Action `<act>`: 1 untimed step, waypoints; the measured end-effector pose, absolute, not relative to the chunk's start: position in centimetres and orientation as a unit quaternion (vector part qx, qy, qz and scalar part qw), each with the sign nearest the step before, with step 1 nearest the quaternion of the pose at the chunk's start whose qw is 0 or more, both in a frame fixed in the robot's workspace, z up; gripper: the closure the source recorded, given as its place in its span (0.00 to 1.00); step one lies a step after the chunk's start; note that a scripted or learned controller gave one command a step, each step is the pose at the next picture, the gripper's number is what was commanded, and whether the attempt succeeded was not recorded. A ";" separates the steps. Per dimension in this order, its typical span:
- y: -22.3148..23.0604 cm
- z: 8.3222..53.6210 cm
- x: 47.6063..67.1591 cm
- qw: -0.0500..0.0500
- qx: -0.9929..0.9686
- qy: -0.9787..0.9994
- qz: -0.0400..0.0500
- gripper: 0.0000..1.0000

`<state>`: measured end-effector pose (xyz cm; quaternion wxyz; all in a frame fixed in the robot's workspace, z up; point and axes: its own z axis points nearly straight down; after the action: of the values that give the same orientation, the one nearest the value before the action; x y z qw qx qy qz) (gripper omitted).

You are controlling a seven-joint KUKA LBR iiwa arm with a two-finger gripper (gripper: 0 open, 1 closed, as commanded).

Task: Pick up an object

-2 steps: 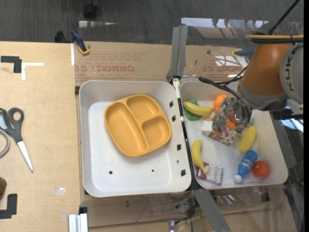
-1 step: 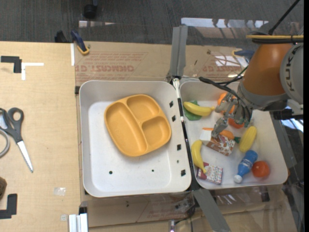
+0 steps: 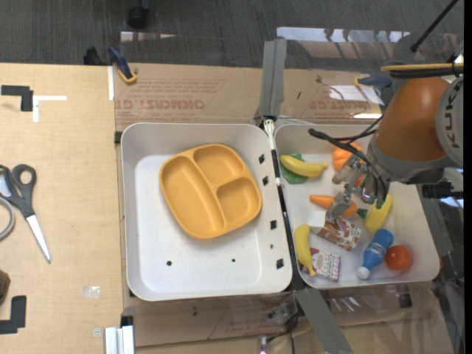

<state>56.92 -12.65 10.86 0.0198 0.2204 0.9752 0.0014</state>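
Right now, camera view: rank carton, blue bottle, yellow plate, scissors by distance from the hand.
From the hand:
1. Carton, right bin, just below it.
2. Blue bottle, right bin, lower right.
3. Yellow plate, left bin.
4. Scissors, bench, far left.

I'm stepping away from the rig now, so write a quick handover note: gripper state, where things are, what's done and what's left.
Gripper: low in the right bin, over the small carton and beside the carrot; nothing visibly between its fingers, and open or shut is unclear.
Right bin also holds: three bananas (top, right, lower left), blue bottle, red tomato, a flat packet, something orange near the arm.
Left bin: yellow divided plate.
Done: arm positioned over the pile.
Left: grasp and lift one object.
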 end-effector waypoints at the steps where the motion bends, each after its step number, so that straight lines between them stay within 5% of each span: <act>1: -10.8 9.4 62.8 0.003 0.252 0.968 0.000 0.00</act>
<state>62.80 -10.79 9.39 0.0028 0.2521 0.9677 0.0000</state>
